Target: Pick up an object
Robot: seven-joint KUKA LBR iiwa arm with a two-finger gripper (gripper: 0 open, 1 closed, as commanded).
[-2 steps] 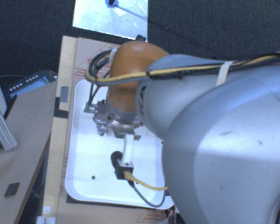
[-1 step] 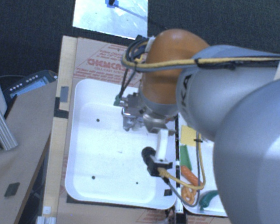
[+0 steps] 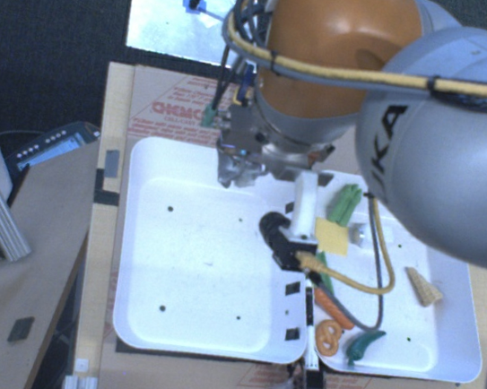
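your gripper [image 3: 236, 172] hangs over the left bin's [image 3: 144, 310] far edge; you cannot tell its finger state. the pretzel [image 3: 328, 336] lies in the right bin [image 3: 450, 356].

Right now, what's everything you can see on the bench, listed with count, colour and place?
White bins: two, side by side on the bench.
Green pea pod: one, right bin, upper part.
Yellow square piece: one, right bin, below the pea pod.
Tan cone: one, right bin, right side.
Orange carrot: one, right bin, lower part.
Brown pretzel: one, right bin, near front edge.
Dark green piece: one, beside the pretzel.
Arm: grey with orange band, from the right.
Hand: at left bin's back edge.
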